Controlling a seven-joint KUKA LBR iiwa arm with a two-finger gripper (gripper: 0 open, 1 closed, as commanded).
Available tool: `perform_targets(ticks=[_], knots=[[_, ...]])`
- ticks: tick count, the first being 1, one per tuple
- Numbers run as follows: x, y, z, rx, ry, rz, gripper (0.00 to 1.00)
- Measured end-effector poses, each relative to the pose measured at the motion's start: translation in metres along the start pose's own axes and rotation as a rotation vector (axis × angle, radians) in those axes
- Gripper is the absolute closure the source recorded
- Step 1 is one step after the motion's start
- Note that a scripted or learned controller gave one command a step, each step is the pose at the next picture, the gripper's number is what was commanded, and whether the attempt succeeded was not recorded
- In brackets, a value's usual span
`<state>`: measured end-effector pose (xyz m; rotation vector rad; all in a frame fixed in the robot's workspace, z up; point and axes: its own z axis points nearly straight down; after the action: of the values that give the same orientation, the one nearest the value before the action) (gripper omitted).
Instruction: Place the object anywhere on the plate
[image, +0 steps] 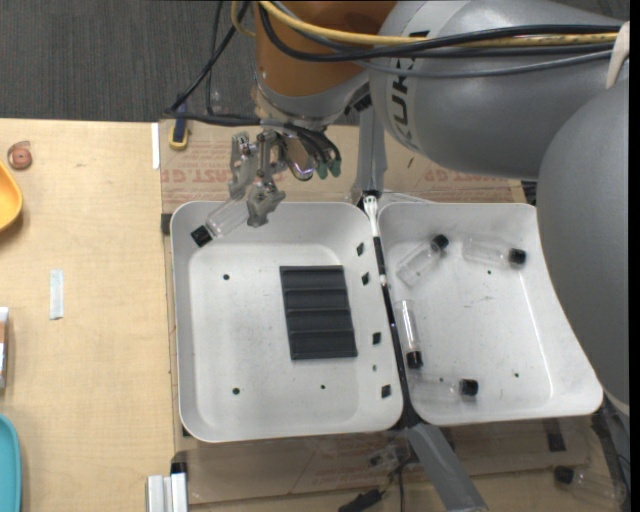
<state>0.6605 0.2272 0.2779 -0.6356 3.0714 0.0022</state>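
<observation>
A clear vial (223, 221) at the far-left corner of the left bin (186, 340), its end at the gripper (261, 209).

The vial lies aslant, black cap lowest, over the bin's corner, well apart from the black ribbed plate (318, 312) in the bin's middle. The gripper's tip meets the upper end (whether it truly grips, or how wide it stands, I cannot tell from here). More capped vials (425, 258) lie scattered in the right bin (565, 340).
</observation>
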Motion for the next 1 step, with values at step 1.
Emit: perform_targets(ticks=[1], knots=[[0.0001, 0.0014, 0.0140, 0.000, 0.002, -0.165, 1.00]])
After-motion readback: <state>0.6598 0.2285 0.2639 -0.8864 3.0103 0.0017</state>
